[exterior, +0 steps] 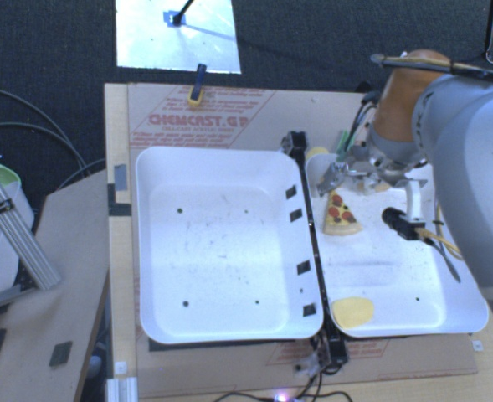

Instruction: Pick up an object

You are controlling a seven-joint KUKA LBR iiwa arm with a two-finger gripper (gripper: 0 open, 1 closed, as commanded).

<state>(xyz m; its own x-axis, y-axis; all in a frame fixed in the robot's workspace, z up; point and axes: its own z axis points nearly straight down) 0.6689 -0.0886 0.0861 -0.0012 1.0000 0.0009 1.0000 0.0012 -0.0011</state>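
Cardboard sheet (200,120) with red lettering is lying under both bins, running out past the pincer (333,177) toward the far side and the view's left.

Left bin (221,249) is sitting to the view's left of the pincer, across the shared rim. Right bin (388,283) is lying beneath the pincer, which is hanging over its far left corner.

Arm (464,166) is reaching in from the view's right of the pincer, its grey bulk covering the right bin's right side. Shiny metal plate (179,23) is lying well beyond the pincer, up and to the view's left, off the cardboard. Orange band (405,90) is showing above and to the right of the pincer.

The pincer is pointing down toward the bin floor, close to the shared rim. Whether it is spread or pressed together cannot be told from this angle.

Pizza slice (341,214) is lying flat on the right bin's floor just on the near side of the pincer, tip pointing toward it and crust edge facing away. Contact between the two cannot be told.

Yellow disc (352,311) is lying well apart from the pincer, at the right bin's near left corner.

Pale round piece (317,153) is sitting just beyond the pincer, against the far left corner of the right bin.

Small black clips (296,216) are sitting in a row along the shared rim — just left of the pincer and onward toward the near side.
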